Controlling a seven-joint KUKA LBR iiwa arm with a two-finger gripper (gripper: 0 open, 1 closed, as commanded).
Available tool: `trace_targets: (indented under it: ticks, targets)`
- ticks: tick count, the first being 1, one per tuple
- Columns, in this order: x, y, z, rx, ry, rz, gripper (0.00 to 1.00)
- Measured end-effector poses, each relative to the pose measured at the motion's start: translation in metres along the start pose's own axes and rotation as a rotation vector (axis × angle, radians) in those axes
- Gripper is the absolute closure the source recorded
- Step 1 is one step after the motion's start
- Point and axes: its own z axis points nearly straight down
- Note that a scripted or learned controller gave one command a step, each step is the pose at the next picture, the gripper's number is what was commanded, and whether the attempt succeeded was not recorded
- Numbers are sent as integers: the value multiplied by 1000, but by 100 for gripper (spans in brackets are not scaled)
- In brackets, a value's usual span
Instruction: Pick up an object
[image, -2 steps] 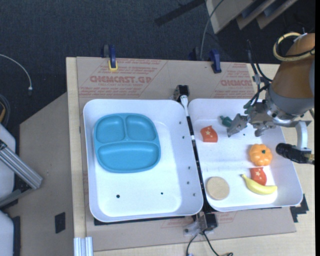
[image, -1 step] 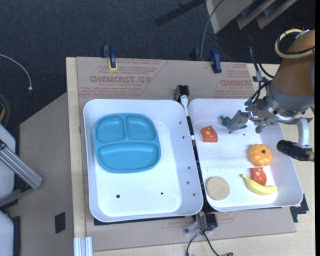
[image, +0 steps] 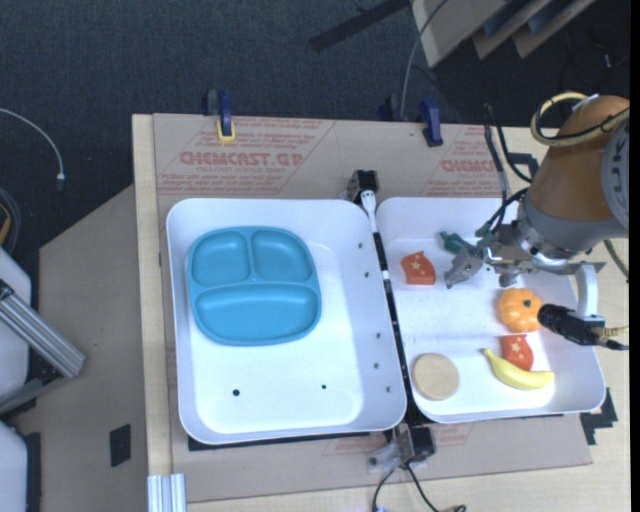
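Observation:
The right bin holds a small red wedge, an orange fruit, a red piece, a yellow banana and a round tan disc. My gripper hangs over the upper part of that bin, just right of the red wedge. Its two fingers are spread open, one teal-tipped finger above and the other below, with nothing between them. The orange fruit lies below and right of the gripper.
The left bin carries a blue divided plate. A black ridge separates the bins. The arm's grey and orange body covers the right bin's far right corner. Cables trail at the right.

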Motion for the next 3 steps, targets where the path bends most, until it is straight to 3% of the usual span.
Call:
trace_targets:
  ticks: [1,2,3]
  targets:
    - [0,-10,49,2,1,0,0]
    - [1,-10,66,0,0,0,0]
    - [1,-10,55,-3,-1,0,100]
